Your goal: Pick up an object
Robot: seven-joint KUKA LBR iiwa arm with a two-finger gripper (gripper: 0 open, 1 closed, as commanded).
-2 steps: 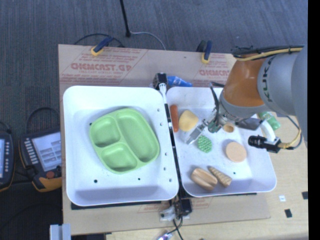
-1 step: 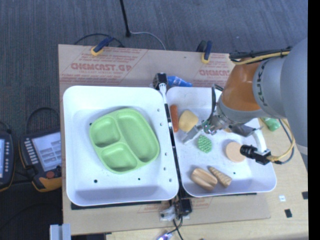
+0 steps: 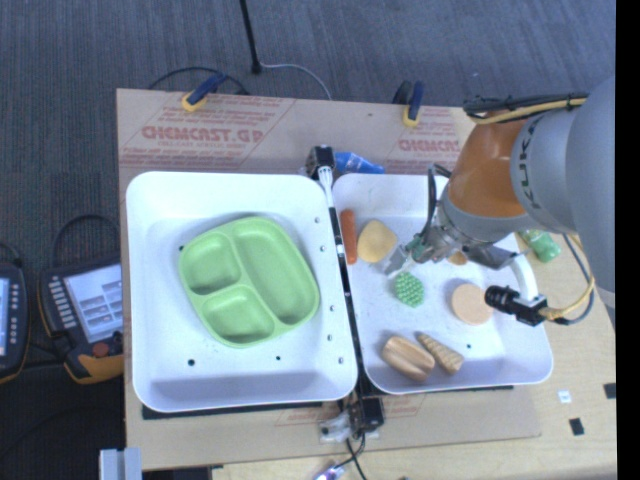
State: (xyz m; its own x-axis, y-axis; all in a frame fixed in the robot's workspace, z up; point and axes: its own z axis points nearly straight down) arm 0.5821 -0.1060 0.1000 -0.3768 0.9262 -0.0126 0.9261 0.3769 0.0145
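Note:
My gripper hangs over the upper middle of the right bin, under the orange-banded wrist. A pale yellow lump lies just to its left and a green knobbly ball just below it. An orange carrot-like stick lies along the bin's left wall. A round tan disc rests to the lower right of the gripper. Two brown bread-like pieces sit near the front wall. I see nothing held in the gripper.
The left bin holds a green divided plate. A green object sits at the right bin's right rim, partly behind the arm. A blue item lies on the board behind the bins.

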